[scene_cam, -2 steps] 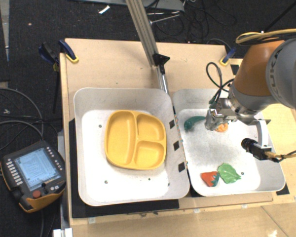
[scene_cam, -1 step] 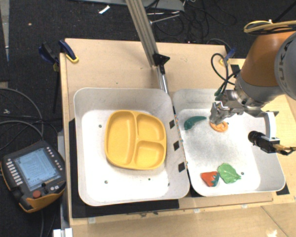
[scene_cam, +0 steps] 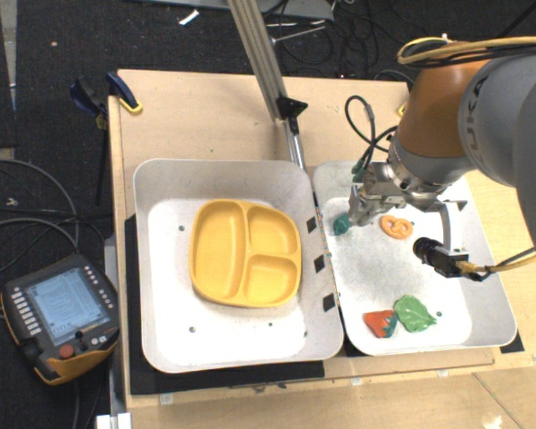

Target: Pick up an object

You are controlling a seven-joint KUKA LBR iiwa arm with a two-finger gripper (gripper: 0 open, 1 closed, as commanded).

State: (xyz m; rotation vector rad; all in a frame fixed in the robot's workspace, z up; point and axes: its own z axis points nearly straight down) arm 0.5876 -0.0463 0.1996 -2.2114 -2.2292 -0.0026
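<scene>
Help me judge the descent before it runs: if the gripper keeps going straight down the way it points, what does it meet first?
Probably the teal object just below and left of the gripper, or the right bin floor beside it; depth is unclear from this slant.

The arm [scene_cam: 509, 105] is a thick, smooth grey cylinder with an orange band [scene_cam: 433, 105] above the wrist. Black and yellow cables loop around it. The end effector [scene_cam: 364, 206] is bare grey metal.

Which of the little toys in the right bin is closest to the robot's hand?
The small teal toy, just under the hand at the right bin's left edge. The orange pretzel-shaped toy is a bit farther; the green and red toys lie far below.
</scene>
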